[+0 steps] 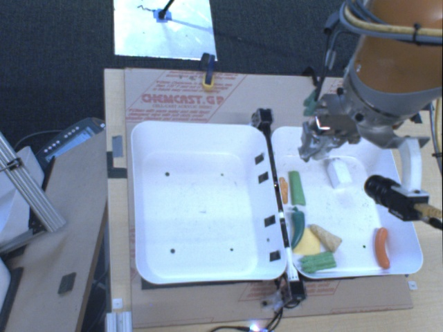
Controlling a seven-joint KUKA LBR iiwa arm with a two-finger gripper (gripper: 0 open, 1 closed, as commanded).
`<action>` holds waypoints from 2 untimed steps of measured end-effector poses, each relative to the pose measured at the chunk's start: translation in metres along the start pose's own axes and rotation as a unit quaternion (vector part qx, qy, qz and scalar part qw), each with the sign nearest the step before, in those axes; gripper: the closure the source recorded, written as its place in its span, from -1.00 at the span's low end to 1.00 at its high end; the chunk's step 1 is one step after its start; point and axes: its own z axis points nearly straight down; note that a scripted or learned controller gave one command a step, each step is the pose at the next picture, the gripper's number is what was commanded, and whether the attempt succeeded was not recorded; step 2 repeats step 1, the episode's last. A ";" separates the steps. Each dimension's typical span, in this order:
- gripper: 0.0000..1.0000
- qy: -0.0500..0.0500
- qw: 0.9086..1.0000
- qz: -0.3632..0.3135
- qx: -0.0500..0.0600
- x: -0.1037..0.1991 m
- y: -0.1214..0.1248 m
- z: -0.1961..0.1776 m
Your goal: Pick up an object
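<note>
green stick (296,187), white block (339,172) just below pincer (313,151)

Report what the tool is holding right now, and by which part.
Cannot be told. The tool hangs over the right bin, above the green stick and white block, with nothing visibly between its tips.

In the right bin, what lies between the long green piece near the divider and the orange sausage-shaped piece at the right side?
In the camera view, bare white bin floor lies between the long green piece and the orange piece; the yellow wedge sits below that line.
</note>
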 end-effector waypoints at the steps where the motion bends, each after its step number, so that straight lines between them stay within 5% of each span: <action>1: 1.00 0.000 1.000 0.002 -0.004 0.015 0.001 -0.006; 2: 1.00 0.000 1.000 0.002 -0.004 0.015 0.001 -0.006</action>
